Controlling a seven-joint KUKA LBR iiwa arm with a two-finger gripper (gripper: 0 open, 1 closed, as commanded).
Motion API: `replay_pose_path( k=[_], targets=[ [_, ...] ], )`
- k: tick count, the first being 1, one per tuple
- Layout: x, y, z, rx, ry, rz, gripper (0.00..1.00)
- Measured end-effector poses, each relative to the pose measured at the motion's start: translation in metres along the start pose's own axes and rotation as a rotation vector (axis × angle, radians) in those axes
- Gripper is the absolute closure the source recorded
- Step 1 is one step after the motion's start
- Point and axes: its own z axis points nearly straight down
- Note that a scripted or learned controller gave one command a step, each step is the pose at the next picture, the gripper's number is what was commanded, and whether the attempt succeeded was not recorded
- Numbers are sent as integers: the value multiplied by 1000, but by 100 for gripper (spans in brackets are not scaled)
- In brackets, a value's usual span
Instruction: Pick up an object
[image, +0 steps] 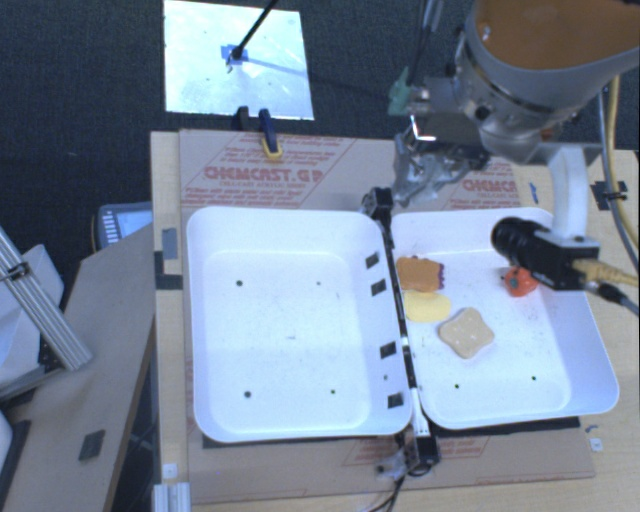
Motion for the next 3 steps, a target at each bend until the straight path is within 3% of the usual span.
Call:
replay_pose_path(
  k=[1, 2, 3],
  targets=[
    [51, 49, 10, 13, -5, -1, 100],
    [-54, -4, 99, 26, -10, 15, 100],
    [-6, -1, 71, 13, -4, -1, 100]
  ],
)
